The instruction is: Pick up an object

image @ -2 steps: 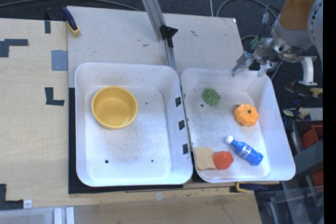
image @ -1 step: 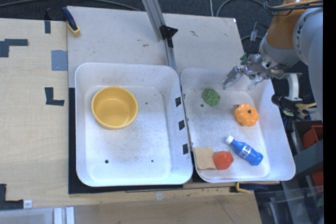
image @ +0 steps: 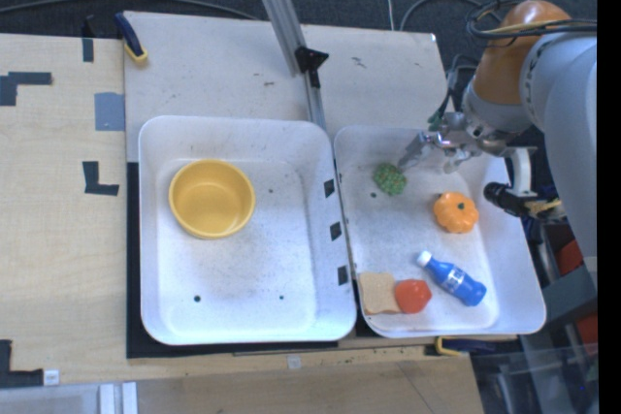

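The claw (image: 419, 150) is hanging over the far part of the right bin (image: 514, 305), its fingers spread apart and gripping nothing. A green broccoli piece (image: 390, 178) is lying just below and beside its tip (whether they touch is unclear). Nearer the front are sitting an orange pumpkin (image: 455, 212), a blue bottle (image: 452, 278), a red tomato (image: 412, 296) and a tan sponge (image: 377, 292). A yellow bowl (image: 212, 198) is resting in the left bin (image: 243, 315).
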